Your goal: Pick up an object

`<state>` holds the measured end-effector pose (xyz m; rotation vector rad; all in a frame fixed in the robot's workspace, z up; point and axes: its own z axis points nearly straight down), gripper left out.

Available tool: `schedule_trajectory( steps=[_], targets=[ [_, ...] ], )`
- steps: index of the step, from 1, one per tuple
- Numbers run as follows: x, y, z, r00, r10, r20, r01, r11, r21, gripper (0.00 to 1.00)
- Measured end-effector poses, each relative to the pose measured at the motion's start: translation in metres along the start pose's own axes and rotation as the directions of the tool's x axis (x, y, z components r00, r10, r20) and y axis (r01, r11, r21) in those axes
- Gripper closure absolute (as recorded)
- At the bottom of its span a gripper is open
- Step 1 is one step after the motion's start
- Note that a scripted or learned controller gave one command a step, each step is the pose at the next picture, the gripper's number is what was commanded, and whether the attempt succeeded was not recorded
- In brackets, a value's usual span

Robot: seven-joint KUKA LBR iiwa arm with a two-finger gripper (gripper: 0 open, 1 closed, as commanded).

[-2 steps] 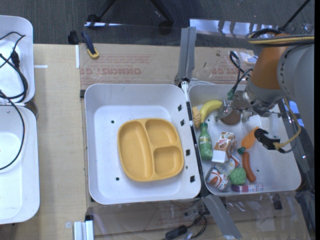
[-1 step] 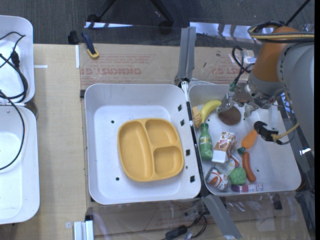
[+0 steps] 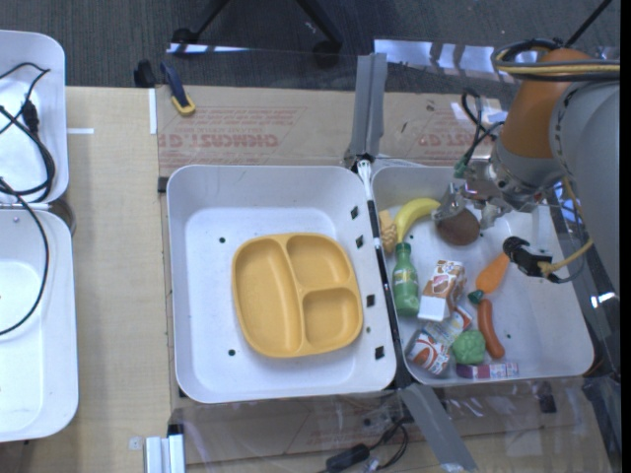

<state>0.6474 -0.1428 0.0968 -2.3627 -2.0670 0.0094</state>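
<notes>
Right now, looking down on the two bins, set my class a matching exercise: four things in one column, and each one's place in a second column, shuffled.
Things
1. yellow divided tray
2. banana
3. green bottle
4. broccoli

Places
A. near the front edge of the right bin
B. far end of the right bin, beside the brown round object
C. in the left bin
D. upright along the right bin's left wall

Pairs: 1-C, 2-B, 3-D, 4-A

Light was bright and even from above; shadows were soft. The white bins (image 3: pixel 187 294) glared slightly. Focus was fair, the picture a little grainy throughout.
</notes>
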Motion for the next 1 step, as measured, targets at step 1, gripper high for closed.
schedule_trajectory(
  steps=[1],
  targets=[
    [0.0227,-0.0075,-0.0997,0.996,0.094,-0.001,-0.094,0.996,-0.002,1.0]
  ],
)
